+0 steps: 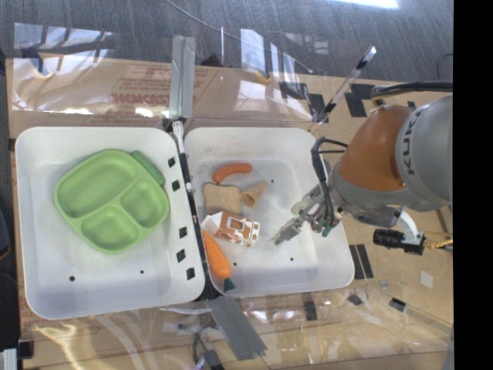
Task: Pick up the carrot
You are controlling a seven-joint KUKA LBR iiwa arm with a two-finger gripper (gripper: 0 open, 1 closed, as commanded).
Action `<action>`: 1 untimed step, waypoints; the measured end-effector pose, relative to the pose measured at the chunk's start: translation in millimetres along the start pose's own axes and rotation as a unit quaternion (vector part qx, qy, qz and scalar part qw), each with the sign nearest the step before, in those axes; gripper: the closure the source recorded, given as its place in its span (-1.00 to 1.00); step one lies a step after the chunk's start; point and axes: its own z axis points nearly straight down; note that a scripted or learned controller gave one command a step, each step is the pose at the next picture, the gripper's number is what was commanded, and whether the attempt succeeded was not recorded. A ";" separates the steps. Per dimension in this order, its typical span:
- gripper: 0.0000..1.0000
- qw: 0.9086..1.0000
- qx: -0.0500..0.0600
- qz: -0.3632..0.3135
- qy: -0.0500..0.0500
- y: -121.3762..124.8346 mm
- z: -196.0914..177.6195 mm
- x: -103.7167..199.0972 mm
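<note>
Carrot lies against the right bin's left wall, untouched.

The carrot [217, 256], likely a light, stiff, smooth toy, lies slanted beside the small printed carton [237, 228], its green end toward the bin's [339, 264] front wall. Its thick orange middle looks the surest hold. The gripper [296, 220] hovers right of the carton, jaws parted, holding nothing.

A single camera is fixed above the bench and looks down at a slant, far enough off to take in both white bins whole. The left bin [35, 206] fills the nine o'clock side, the right bin [308, 260] sits just past centre, and their shared edge runs nearly from twelve to six. Dark floor lies at twelve o'clock. The arm [400, 156] enters from three o'clock.
</note>
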 end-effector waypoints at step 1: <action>-1.00 0.934 -0.001 0.358 0.001 -28.3 28.8 28.0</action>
